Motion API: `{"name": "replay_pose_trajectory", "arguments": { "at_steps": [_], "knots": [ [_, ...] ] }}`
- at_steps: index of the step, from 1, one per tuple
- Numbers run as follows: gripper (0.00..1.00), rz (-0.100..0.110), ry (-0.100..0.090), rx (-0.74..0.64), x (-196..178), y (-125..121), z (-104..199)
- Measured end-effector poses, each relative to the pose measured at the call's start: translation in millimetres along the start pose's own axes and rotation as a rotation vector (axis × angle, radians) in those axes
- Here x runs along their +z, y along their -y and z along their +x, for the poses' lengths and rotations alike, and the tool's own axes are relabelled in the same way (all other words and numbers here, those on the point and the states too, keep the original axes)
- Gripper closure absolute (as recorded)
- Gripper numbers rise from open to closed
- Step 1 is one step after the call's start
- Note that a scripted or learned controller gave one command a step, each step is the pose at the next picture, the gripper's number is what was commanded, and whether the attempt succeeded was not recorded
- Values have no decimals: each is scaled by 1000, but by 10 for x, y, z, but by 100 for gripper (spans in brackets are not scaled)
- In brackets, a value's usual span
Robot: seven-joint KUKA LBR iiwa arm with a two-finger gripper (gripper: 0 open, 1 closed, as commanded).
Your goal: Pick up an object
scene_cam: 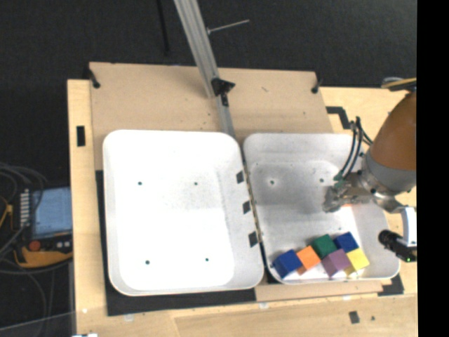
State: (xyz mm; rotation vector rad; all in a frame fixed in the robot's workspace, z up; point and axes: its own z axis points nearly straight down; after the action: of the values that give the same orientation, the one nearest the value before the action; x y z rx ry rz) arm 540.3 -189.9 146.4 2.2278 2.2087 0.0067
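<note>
Several small cubes lie bunched at the front of the right bin (295, 160): a blue cube (287, 262), an orange cube (308, 257), a green cube (324, 245), a second blue cube (346, 242), a purple cube (337, 261) and a yellow cube (358, 260). My gripper (334, 199) hangs over the right part of that bin, a little behind the cubes and apart from them. I see nothing between its fingers.
The left bin (175, 209) sits beside the right one, with small clips along the shared edge. A metal pole (200, 41) slants up from the bench behind the bins. A control pendant and cables (42, 223) lie off the bench at left.
</note>
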Motion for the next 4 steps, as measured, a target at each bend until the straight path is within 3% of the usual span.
{"name": "replay_pose_trajectory", "arguments": {
  "at_steps": [2, 4],
  "knots": [
    [100, 2, 1, -12, -790, -46, 1],
    [100, 6, -2, -17, -874, -162, 1134]
  ]
}}
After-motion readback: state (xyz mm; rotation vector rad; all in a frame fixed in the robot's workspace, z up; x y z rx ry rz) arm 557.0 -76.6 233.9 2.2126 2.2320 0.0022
